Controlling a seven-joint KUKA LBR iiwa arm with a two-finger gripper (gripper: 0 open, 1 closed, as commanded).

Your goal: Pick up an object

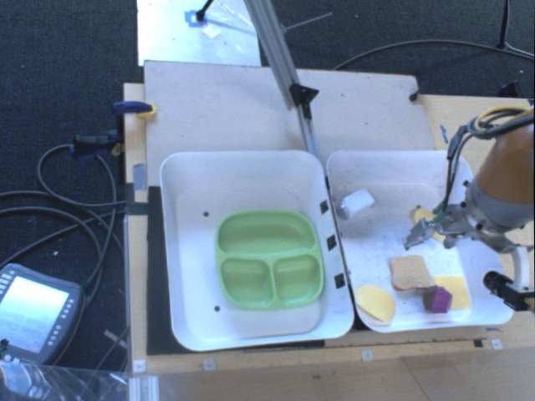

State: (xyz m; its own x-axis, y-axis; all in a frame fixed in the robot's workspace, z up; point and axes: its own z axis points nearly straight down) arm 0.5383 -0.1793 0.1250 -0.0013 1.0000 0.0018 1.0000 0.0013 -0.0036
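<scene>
Camera view: one green tray [269, 260], five right-bin items, end effector [428, 232] state unclear.

The arm [504, 174] wears a rounded orange band above a pale grey wrist collar. Black and yellow cables loop over its top. Below sits a grey metal claw [420, 236] with dark fittings.

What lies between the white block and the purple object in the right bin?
In the camera view, the tan toast-like piece lies between the white block and the purple object, nearly touching the purple one. Otherwise the bin floor is bare.
</scene>
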